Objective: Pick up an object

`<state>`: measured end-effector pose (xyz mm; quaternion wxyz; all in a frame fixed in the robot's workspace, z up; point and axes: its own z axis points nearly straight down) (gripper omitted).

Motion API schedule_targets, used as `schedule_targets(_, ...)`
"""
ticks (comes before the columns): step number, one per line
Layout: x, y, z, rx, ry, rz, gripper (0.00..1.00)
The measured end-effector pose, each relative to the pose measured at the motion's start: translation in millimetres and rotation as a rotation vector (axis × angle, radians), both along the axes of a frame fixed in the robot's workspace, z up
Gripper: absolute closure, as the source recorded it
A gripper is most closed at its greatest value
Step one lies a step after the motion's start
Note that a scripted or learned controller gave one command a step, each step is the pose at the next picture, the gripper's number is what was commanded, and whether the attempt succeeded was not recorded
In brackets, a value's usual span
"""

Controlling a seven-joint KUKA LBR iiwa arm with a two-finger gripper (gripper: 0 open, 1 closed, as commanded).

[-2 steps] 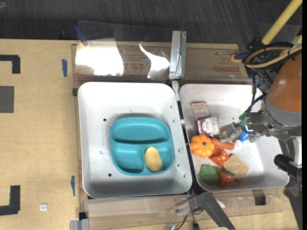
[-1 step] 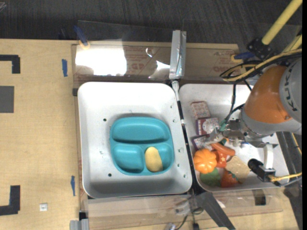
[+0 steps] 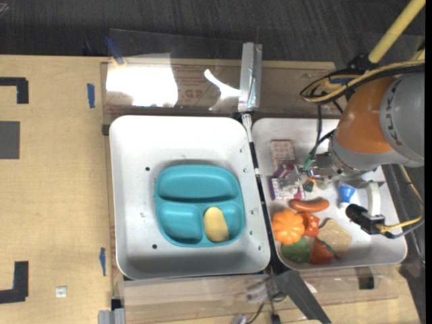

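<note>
Over the right bin (image 3: 395, 248), my gripper (image 3: 307, 174) hangs above a crowded heap; how it is set I cannot tell. At its six o'clock lie a sausage (image 3: 309, 205) and pumpkin (image 3: 288, 227), touching, so I may snag two or slip.

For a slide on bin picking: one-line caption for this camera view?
Arm over the right bin of toy food; yellow piece sits in the teal tray in the left bin.
</note>
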<state>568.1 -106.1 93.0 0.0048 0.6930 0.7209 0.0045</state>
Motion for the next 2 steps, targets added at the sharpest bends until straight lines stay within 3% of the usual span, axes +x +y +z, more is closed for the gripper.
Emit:
schedule_targets(1, 53, 3, -6, -0.001, 0.007, 0.009, 0.00)
schedule_targets(2, 84, 6, -10, 0.003, 0.070, -0.070, 0.00)
